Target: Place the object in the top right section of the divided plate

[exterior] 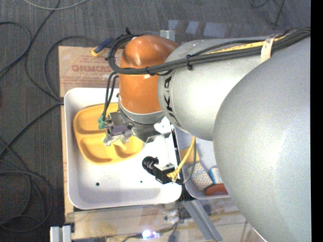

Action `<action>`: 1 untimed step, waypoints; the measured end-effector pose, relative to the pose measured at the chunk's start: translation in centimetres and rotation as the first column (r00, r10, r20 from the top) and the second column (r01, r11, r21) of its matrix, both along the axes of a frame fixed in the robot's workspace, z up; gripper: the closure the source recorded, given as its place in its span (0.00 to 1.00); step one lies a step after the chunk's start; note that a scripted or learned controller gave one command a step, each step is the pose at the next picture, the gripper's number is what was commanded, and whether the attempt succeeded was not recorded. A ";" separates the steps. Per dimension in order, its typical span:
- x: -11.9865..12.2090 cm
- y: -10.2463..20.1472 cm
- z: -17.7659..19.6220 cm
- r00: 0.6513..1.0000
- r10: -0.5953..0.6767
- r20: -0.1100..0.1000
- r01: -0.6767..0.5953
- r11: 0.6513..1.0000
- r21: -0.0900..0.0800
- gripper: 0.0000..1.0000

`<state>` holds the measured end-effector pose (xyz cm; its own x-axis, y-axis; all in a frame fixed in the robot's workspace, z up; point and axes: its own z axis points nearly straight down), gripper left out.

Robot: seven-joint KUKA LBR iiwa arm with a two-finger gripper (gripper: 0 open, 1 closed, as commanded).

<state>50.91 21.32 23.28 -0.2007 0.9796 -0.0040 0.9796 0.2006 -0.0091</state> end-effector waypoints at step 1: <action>-2.4 -13.5 7.5 0.929 -0.371 0.005 0.371 0.929 -0.003 1.00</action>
<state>48.54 7.82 30.74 0.1773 0.9841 -0.0074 0.9841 -0.1773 -0.0050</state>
